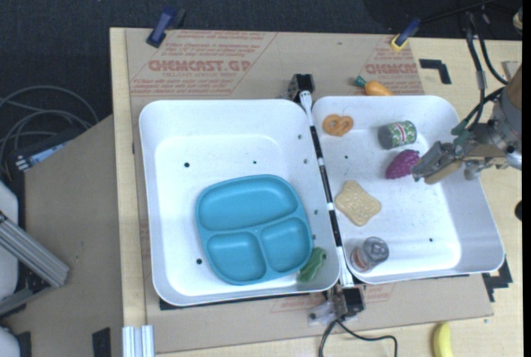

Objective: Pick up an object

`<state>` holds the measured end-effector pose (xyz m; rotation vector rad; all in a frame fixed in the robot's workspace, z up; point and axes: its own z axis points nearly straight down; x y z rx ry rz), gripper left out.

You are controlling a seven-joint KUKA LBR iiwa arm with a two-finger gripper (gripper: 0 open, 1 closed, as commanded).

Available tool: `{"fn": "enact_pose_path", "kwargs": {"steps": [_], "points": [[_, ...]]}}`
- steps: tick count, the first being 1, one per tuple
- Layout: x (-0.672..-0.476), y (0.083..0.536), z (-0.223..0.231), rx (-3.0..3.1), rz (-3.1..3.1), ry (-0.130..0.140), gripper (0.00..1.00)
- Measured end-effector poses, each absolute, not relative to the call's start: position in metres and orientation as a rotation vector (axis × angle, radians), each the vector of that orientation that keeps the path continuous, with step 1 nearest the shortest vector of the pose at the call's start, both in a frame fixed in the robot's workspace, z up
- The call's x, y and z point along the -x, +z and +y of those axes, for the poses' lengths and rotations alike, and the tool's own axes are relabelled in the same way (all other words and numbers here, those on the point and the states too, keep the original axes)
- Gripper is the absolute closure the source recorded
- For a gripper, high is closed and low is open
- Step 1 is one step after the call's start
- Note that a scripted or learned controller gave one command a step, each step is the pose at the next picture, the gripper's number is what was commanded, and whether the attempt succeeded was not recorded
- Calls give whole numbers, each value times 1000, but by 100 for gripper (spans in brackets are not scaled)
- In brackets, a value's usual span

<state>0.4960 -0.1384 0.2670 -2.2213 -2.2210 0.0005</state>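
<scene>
Two white bins point(166, 127) share our bench. Our gripper point(433, 167) hovers, seemingly spread, just right of the purple grapes point(402, 163); we should center over them before closing.

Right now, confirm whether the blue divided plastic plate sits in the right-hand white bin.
No, the blue divided plastic plate lies in the left white bin.

Bench point(207, 65) with two bins point(166, 131)
</scene>
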Motion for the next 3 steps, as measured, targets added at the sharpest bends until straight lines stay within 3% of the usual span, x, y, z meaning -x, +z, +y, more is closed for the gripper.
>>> {"fn": "enact_pose_path", "kwargs": {"steps": [1,2,3], "points": [[-590,201,-156,2221,-2222,0,0],[-566,84,-138,2221,-2221,0,0],[-599,84,-144,2221,-2219,3,0]]}}
